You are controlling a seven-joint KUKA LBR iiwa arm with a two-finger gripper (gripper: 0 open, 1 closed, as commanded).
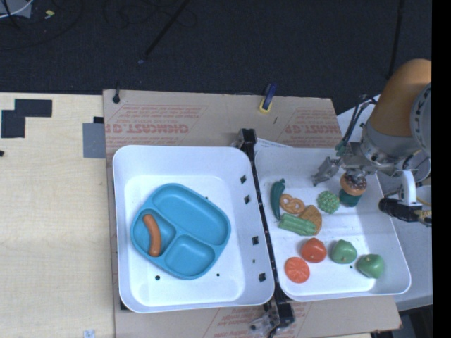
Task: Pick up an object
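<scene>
My gripper [339, 177] hangs over the back right part of the right bin [394, 287], open, with one grey finger [324, 172] splayed to the left. Just under it stands a small teal and orange toy [351, 189], not visibly gripped. A bumpy green ball [328, 201] lies next to that toy. Further left are a dark green pepper [277, 194], an orange pretzel [291, 204] and a green vegetable stick [296, 224]. Toward the front lie a red tomato [313, 249], a red-orange fruit [297, 270] and two green fruits [343, 251], [371, 265].
The left bin [134, 167] holds a blue divided plate [194, 224] with an orange sausage [151, 233] in its left compartment. A ridge with black clips [255, 210] separates the bins. A blue and yellow clamp [267, 98] sits on the cardboard behind.
</scene>
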